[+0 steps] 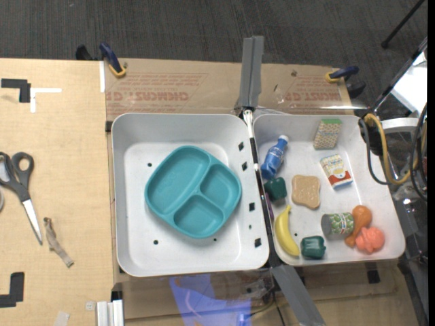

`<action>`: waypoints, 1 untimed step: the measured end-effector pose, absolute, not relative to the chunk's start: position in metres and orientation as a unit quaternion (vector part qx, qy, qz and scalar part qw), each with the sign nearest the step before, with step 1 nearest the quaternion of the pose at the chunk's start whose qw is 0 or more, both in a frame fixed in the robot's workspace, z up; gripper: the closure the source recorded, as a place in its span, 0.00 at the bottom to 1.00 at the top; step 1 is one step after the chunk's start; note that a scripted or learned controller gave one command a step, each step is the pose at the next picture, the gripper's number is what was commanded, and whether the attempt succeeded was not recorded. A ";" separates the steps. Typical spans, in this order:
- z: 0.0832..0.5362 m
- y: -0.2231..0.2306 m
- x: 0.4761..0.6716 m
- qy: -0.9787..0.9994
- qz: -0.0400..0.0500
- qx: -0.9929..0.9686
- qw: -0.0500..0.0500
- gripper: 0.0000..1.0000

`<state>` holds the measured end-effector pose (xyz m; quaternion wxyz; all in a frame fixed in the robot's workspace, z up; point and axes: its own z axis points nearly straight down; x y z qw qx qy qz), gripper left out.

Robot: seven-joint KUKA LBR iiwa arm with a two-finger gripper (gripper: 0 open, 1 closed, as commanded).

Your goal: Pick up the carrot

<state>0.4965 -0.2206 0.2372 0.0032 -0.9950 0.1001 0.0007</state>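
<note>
The carrot (360,221) lies near the front right corner of the right bin (380,255), touching a can (338,224) on its left and a pink toy (370,240) in front. A banana (286,233) and a slice of bread (306,191) lie nearer the bin's left wall. The left bin (122,202) holds a teal divided plate (194,191). Scissors (23,190) rest at the counter's left edge. The end effector's state cannot be told.
</note>
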 end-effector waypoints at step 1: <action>0.335 -0.221 0.488 0.101 -0.001 -0.995 0.004 1.00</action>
